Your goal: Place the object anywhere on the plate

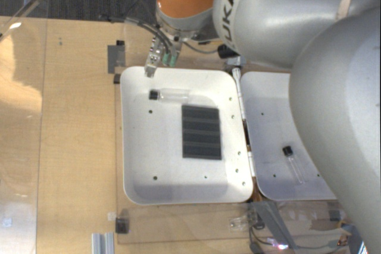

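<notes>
Gripper [161, 59] is hovering at 12 o'clock over the left bin [137, 181]'s top rim, and I cannot tell its state. Lying just below, the clear tube [169, 94] is sitting at 10 o'clock of the dark plate [201, 131]. Round and slick, it is risking a roll away. 1 more tube [293, 165] is resting in the right bin [262, 128].

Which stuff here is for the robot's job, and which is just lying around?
For the job:
- clear tube with a black cap, in the left bin
- dark ridged plate, same bin
- gripper, above the bin's far edge

Just lying around:
- second capped tube, in the right bin
- small black blocks on the bench
</notes>
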Motion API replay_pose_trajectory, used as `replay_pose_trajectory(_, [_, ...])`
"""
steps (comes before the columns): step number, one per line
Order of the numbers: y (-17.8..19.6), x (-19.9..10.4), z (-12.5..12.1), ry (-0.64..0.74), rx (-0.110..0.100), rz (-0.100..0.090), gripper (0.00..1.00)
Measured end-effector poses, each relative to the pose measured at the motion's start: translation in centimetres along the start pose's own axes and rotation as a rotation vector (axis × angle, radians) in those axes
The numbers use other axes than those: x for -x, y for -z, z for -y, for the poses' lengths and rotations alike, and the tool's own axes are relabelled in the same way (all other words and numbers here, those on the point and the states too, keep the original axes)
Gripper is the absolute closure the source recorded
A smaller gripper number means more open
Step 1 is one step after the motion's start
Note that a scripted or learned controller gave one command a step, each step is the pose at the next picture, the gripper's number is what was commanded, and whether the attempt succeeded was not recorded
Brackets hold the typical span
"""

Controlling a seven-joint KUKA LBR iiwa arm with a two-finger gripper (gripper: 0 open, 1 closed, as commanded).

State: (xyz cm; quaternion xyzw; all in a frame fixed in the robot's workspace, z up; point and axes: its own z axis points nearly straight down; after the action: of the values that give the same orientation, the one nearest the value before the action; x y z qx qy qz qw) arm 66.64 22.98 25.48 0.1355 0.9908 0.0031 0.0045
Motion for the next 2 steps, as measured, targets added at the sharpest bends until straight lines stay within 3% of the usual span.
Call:
replay_pose_trajectory(1, [-6.0,-1.6,-0.2,-0.285,-0.004,-0.003,1.0])
replay_pose_trajectory(2, [1.3,-0.7,-0.4,-0.307,0.001,0.002,1.0])
